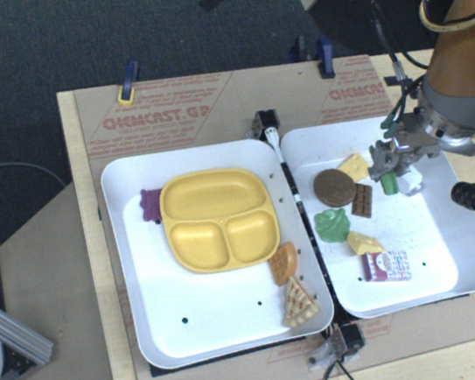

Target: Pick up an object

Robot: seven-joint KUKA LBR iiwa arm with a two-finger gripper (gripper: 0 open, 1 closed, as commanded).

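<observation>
Several small objects lay clustered in the right bin (463, 279): a brown round disc (334, 187), a pale yellow piece (354, 166) touching it at about two o'clock, a dark brown bar (361, 201) just beside the disc at four o'clock, a green lump (332, 225), a yellow wedge (363, 243) and a red-and-white packet (385, 266) nearest the bin's six o'clock rim. Any of them could serve the task; the yellow piece and the brown bar looked closest to the gripper (390, 172). From the gripper they lay toward nine and eight o'clock, near but apart from it. The bar's long axis ran roughly twelve to six. A small green thing (389, 183) showed at the gripper's tip, but whether it was grasped could not be told. The left bin (151, 321) carried a yellow divided tray (220, 218).
</observation>
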